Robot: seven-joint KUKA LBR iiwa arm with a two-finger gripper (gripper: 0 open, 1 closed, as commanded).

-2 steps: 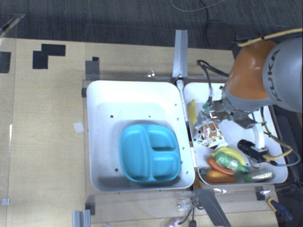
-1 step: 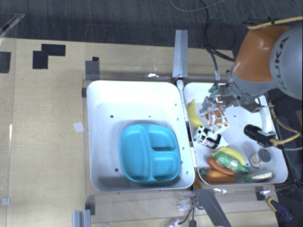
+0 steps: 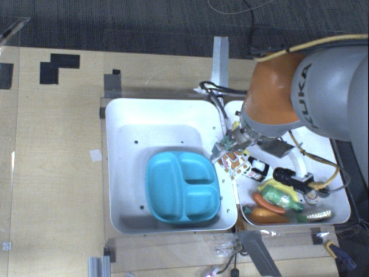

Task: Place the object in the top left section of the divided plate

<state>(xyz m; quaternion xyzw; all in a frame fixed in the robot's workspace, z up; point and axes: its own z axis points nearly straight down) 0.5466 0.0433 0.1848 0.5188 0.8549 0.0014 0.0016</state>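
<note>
A blue divided plate (image 3: 183,186) lies in the left bin (image 3: 132,143), towards its front right. It has one long section on the left and two smaller ones on the right, and all look bare. My gripper (image 3: 229,145) hangs below the orange wrist band, over the wall between the two bins, just beyond the plate's far right corner. A small white piece with red and brown patches (image 3: 235,162) sits right under it at the right bin's left edge. Whether the gripper touches that piece is not visible.
The right bin (image 3: 340,212) holds a yellow banana-like toy (image 3: 281,188), a green piece (image 3: 277,198), an orange carrot-like toy (image 3: 266,214) and a silvery piece (image 3: 316,215) along its front. The arm's grey body covers that bin's far half.
</note>
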